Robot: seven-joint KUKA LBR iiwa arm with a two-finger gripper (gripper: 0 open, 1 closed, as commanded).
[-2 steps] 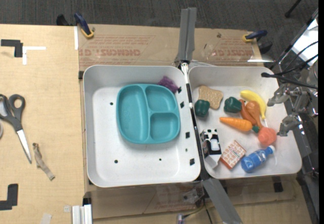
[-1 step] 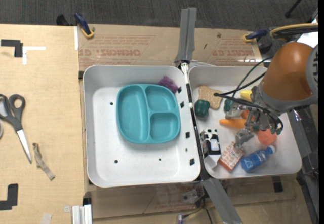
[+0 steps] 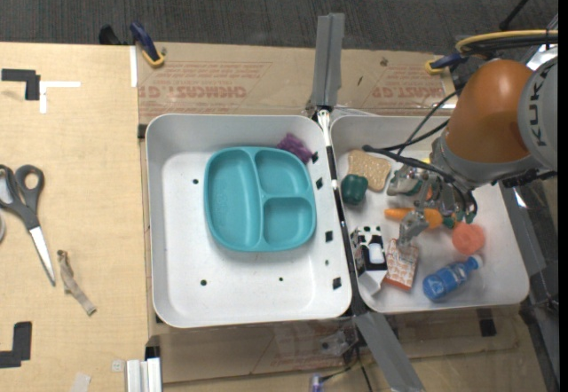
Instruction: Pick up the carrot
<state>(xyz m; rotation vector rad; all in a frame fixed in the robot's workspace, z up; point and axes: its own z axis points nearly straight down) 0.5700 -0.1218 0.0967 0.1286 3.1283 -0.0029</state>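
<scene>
Near the table's right edge, in the right bin [image 3: 510, 288], the claw [image 3: 424, 204] hovers over the small orange carrot [image 3: 410, 214], its state impossible to tell; the carrot looks light, stiff and smooth, best pinched across its middle.

Two bins [image 3: 160, 231], one plate [image 3: 261, 199], perhaps eight items.

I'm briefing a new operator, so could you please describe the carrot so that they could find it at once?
Look in the right bin, under the gripper. The carrot is the small orange stick lying about level at the bin's middle. Its neighbour to the right, the rounder salmon-pink ball, is paler and not elongated.
</scene>
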